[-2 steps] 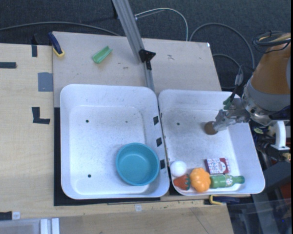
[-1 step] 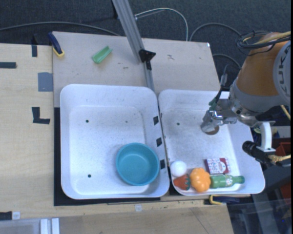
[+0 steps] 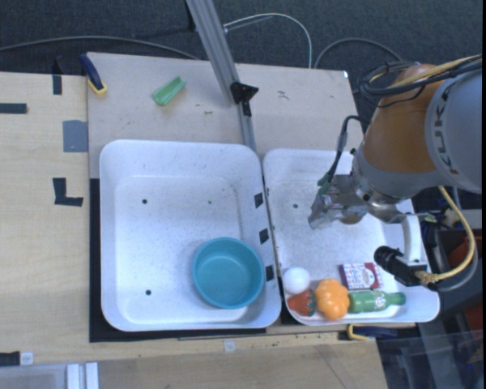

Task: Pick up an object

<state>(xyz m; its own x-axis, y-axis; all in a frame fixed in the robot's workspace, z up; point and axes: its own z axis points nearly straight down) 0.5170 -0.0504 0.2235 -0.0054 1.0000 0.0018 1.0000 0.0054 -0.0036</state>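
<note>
- The grey-and-orange arm (image 3: 413, 136) is reaching in from the right and hanging over the right bin (image 3: 296, 177), probably because that bin is holding everything worth picking.
- The left bin (image 3: 146, 217) is sitting just beside it, the two rims touching along the middle.
- A blue bowl (image 3: 227, 272) is resting upright in the left bin's near corner, well apart from the arm.
- The gripper (image 3: 320, 217) is hovering above bare bin floor, short of the objects; nothing is showing between its tips, and how wide they are standing is too blurred to tell.
- The pickable things are crowding along the right bin's near edge, likely having slid there: a green bottle (image 3: 377, 301) lying on its side, an orange fruit-like piece (image 3: 332, 298) touching it, a small red-and-white box (image 3: 360, 275) behind, a white ball (image 3: 296, 279), and a reddish item (image 3: 301, 302).
- The box is carrying printing, but it is too small to read.
- A green object (image 3: 168, 91) is lying on the bench beyond the bins.
</note>
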